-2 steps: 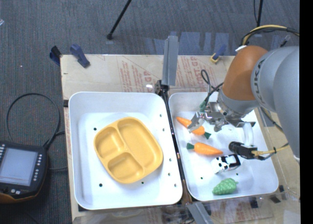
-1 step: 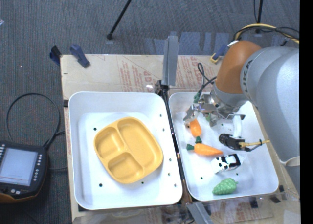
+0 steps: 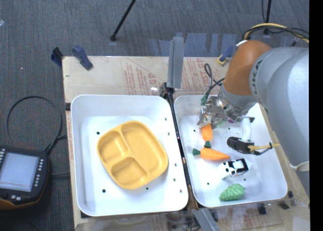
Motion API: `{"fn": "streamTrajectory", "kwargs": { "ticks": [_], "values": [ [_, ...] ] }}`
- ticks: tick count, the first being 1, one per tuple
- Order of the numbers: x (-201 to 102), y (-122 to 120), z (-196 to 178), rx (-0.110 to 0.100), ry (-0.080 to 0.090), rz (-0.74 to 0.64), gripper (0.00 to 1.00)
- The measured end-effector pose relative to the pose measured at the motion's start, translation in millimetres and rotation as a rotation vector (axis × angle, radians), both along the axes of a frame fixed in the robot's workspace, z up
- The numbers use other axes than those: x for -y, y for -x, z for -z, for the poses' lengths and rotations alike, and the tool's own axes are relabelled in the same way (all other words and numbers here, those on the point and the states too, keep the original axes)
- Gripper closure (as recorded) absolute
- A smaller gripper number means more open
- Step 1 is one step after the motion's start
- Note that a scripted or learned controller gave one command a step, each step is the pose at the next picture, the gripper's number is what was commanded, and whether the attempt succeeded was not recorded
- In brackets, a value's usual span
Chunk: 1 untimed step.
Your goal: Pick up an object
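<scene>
Small carrot (image 3: pixel 207 132) lies in the right bin (image 3: pixel 265 177), toward the bin's 10 o'clock area, orange body with a bit of green top, pointing roughly up-down in the frame. Claw (image 3: pixel 211 119) sits directly over it; carrot is at the claw's 6 o'clock, just beside or touching the tip, can't say which. Whether the claw is open, closed or gripping the carrot can't be told from this angle, the metal parts overlap too much. Grey arm (image 3: pixel 285 91) comes in from 3 o'clock, orange band (image 3: pixel 245 68) above the wrist. Second, bigger carrot (image 3: pixel 214 154) lies flat at the small carrot's 5 o'clock, near it but apart, tip pointing to 3 o'clock, green end to 9. Black-and-white cow toy (image 3: pixel 235 168) is at 4 o'clock from the bigger carrot, close by. Green bumpy toy (image 3: pixel 232 192) is at the bin's 6 o'clock, near the front rim. Left bin (image 3: pixel 91 189) holds a yellow divided plate (image 3: pixel 132 153), three compartments, about centred and turned at a slant. Both bins sit side by side on the table (image 3: pixel 136 76), which has printed cardboard on top.
</scene>
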<state>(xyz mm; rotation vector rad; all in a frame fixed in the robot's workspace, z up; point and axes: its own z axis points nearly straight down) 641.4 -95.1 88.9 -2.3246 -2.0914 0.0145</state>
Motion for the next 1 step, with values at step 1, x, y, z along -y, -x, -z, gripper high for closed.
{"fn": "streamTrajectory", "kwargs": {
  "ticks": [1],
  "values": [
    [-49.2,15.8,-99.2,0.018,0.004,0.069,1.0]
  ]
}}
